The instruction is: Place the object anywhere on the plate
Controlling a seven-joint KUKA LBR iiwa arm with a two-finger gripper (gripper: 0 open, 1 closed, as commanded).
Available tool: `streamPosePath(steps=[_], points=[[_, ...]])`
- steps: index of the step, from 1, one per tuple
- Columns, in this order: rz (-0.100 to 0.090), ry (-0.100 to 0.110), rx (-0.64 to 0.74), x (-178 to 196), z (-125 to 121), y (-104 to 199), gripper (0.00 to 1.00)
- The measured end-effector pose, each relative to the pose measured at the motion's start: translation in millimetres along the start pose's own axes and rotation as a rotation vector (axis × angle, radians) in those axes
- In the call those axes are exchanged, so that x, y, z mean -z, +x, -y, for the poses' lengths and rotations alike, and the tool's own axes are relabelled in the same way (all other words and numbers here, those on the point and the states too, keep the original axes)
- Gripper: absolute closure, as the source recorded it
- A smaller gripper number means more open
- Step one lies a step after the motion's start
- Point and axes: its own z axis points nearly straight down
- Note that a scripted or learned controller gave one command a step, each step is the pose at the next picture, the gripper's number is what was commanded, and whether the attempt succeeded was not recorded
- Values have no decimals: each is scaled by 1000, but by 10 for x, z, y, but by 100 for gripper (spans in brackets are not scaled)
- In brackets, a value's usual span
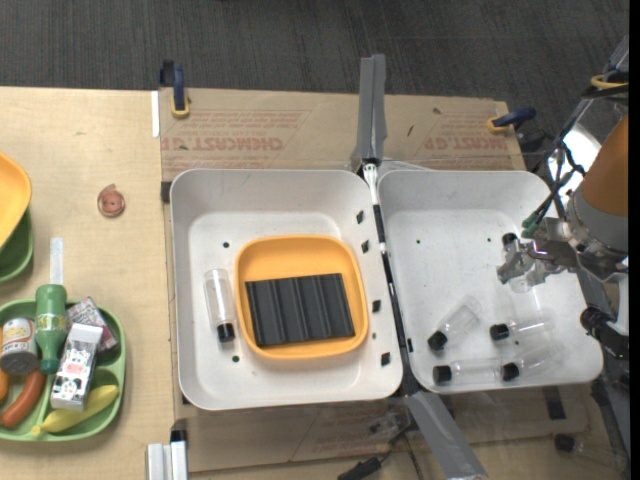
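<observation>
Two white bins sit side by side on the tabletop (90,138). The left bin (190,298) holds an orange plate (300,253) bearing a dark ribbed block (299,307), with a clear vial (218,303) beside it. In the right bin (450,208), the pincer (520,268) hovers at the right edge; whether it grips anything cannot be told. More black-capped clear vials (478,371) lie scattered just below it.

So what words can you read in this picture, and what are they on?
"CHEMCAST GP" on the cardboard behind the left bin, printed upside down; a second print behind the right bin is too faint to read fully.
Can, green bottle and small carton on the green tray: labels too small to read.
</observation>
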Motion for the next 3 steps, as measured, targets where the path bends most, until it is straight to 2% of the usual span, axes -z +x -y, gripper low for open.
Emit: streamPosePath(steps=[1, 2, 3], points=[[0, 0, 0, 0, 0, 0, 0], [2, -2, 267, 71, -1008, -376, 0], [3, -5, 552, 283, -1588, -521, 0]])
